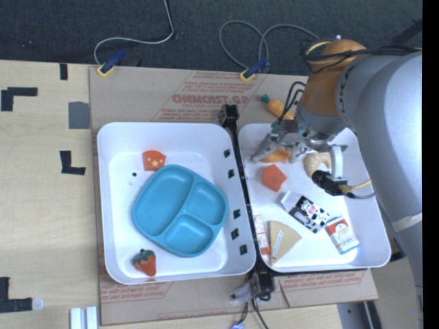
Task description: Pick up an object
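From above, a pale wooden desk (41,204) carries a cardboard sheet (199,98) under two white bins; dark carpet (68,12) fills the top. The gripper (278,146), spread and holding nothing, hovers upper right, just above an orange block (274,177).

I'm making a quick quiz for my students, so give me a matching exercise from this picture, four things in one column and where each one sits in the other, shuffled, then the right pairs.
Things:
1. blue divided plate
2. strawberry toy
3. orange block
4. black and white spotted card

Places:
A. right bin, upper part, just below the gripper
B. left bin, near corner
C. right bin, middle
D. left bin, centre

Pairs: 1-D, 2-B, 3-A, 4-C
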You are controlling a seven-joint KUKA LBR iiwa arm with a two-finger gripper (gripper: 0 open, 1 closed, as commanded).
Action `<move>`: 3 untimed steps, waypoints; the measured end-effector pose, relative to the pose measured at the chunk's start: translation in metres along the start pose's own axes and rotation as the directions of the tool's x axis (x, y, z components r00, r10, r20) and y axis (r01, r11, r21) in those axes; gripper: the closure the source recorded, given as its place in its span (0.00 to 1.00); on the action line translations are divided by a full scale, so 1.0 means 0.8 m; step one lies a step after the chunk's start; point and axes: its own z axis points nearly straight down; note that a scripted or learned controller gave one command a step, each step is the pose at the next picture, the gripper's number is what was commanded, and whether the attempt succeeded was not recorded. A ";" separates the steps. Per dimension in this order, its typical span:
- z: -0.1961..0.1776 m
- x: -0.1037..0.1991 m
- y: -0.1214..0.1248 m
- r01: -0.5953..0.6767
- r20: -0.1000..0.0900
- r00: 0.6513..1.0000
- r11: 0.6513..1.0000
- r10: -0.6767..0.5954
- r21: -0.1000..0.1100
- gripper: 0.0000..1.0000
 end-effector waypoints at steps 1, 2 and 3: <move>0.024 0.012 -0.008 -0.003 -0.002 1.000 1.000 0.003 -0.001 0.00; 0.011 0.012 -0.008 -0.002 -0.001 1.000 1.000 0.002 -0.002 1.00; 0.022 -0.016 -0.106 -0.003 -0.003 1.000 1.000 0.003 -0.002 1.00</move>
